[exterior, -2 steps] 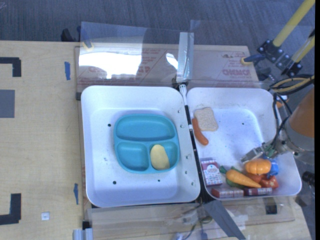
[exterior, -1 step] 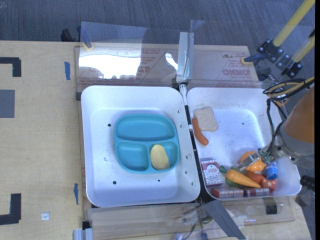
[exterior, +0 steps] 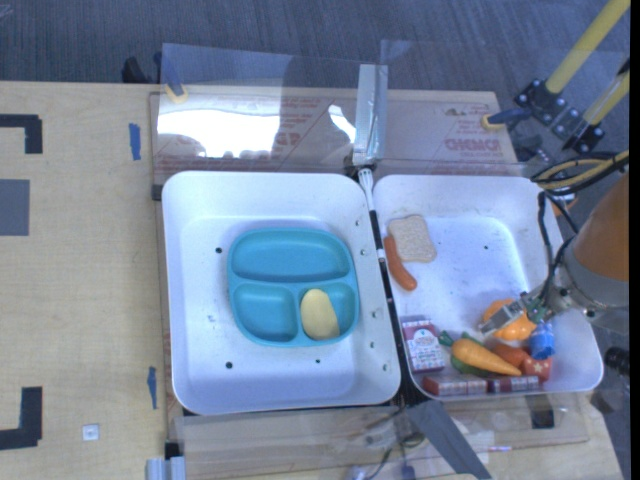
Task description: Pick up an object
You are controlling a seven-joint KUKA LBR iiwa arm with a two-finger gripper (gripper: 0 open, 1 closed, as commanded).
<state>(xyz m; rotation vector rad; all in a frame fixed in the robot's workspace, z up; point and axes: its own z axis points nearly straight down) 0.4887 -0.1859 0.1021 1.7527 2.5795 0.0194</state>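
Observation:
The right bin [exterior: 470, 230] holds toy food. A tan bread slice [exterior: 411, 238] and an orange sausage [exterior: 400, 265] lie at its left. Piled in the near right corner are a carrot [exterior: 482, 355], an orange piece [exterior: 507, 321], a small blue item [exterior: 541, 343], a red piece [exterior: 537, 367] and a red-and-white carton [exterior: 421, 340]. My gripper [exterior: 537, 308] comes in from the right and sits low over that pile, right at the orange piece's right end. Whether it touches the piece is too small to tell.
The left bin [exterior: 190, 268] bears a blue divided plate [exterior: 285, 258] with a yellow potato-like object [exterior: 319, 314] in its near right compartment. A clear plastic wall [exterior: 368, 118] stands behind the bins. Cables and yellow rods [exterior: 575, 58] are at the far right.

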